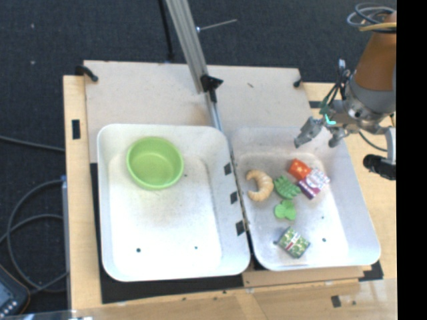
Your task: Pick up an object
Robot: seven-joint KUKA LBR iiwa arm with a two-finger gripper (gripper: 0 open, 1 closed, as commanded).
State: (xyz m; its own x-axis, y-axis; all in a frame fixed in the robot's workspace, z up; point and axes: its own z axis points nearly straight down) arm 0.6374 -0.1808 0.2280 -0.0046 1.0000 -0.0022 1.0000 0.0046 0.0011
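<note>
A small heap of objects lies in the right bin (347, 235), none of it lifted: an orange-red block (299, 168) touching a purple-and-white packet (313, 183), with a ridged green piece (287, 188) just beside them and a tan croissant-shaped toy (260, 185) at the left of the group, near the divide between the bins. Below these sit a small bright green piece (285, 211) and, nearer the front rim, a green-and-white wrapped packet (293, 242) lying apart from the rest. The left bin (167, 239) holds a single lime-green bowl (155, 163), upright, in its back left part, well away from everything else. Both bins rest side by side on a pale board over the wooden bench (167, 304), with an aluminium camera post (190, 42) slanting up behind them. From the right, the grey arm with its orange band (377, 62) reaches in over the back right corner of the right bin, its wrist tilted down and leftward. The gripper (320, 133) hangs above the back rim of that bin, its two fingers spread apart with nothing between them, near the orange-red block but not touching any object.
</note>
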